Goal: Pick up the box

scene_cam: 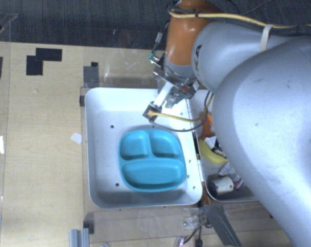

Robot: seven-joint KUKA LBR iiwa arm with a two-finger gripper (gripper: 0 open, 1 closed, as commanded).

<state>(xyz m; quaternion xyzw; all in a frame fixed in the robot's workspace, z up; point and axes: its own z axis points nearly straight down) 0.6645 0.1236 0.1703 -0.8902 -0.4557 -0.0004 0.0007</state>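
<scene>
the gripper [151, 112] (fingers' state: cannot tell) hangs over the left bin [101, 138], just above a blue divided tray [152, 160].

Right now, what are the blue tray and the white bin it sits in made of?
The blue tray looks like moulded plastic: one even colour, rounded compartments, a soft matte sheen. The white bin could be plastic or painted metal; it is smooth, lightly glossy, with rounded corners and small dark holes in its floor. The picture cannot settle which.
</scene>
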